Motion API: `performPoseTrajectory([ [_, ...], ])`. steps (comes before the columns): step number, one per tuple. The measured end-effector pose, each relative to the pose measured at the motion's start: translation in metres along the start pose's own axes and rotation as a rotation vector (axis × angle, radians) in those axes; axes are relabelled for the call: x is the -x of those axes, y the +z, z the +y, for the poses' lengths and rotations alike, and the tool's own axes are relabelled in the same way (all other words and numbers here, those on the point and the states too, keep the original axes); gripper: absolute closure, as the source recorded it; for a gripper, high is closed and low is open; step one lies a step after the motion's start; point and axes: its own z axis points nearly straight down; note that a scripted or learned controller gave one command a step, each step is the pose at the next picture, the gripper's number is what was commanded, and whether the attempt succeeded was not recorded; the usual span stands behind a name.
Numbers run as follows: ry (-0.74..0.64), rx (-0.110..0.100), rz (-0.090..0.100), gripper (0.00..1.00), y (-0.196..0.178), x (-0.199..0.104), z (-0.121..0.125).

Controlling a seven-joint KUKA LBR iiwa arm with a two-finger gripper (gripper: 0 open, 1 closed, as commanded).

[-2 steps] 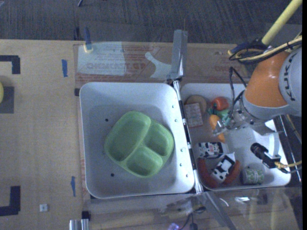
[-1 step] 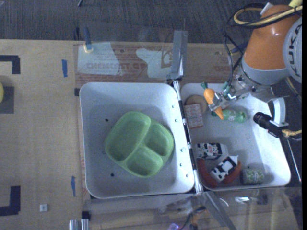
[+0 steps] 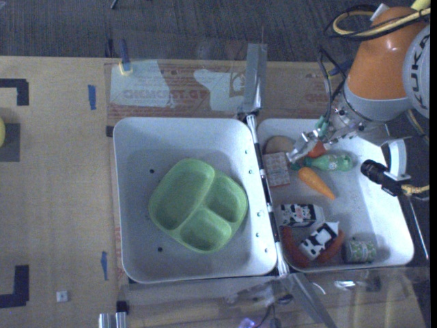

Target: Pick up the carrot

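Starting nearest us in the right bin (image 3: 399, 248), we pass a small can (image 3: 359, 250) and two cow-patterned cartons (image 3: 319, 238), then reach the carrot (image 3: 316, 183) lying loose on the bin floor, tip toward the right. Just beyond it hangs the gripper (image 3: 305, 149), beside a green bottle (image 3: 332, 162); we cannot tell how its tool stands. We judge this the approach; next it must center over the carrot and descend.

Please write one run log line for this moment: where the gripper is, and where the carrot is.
gripper: low in right bin, upper left part | carrot: lying on bin floor, just below gripper, not lifted | green tray: left bin
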Motion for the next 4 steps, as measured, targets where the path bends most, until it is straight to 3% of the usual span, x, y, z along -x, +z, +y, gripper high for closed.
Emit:
performPoseTrajectory([
  [1,-0.163,-0.002,0.002,0.0,0.015,-0.033,-0.051],
  [2,-0.181,0.0,0.001,0.0,0.087,0.009,-0.07],
  [3,-0.176,0.03,-0.001,0.0,0.112,0.015,-0.069],
  [4,-0.388,0.042,-0.02,0.0,0.112,0.053,-0.084],
])
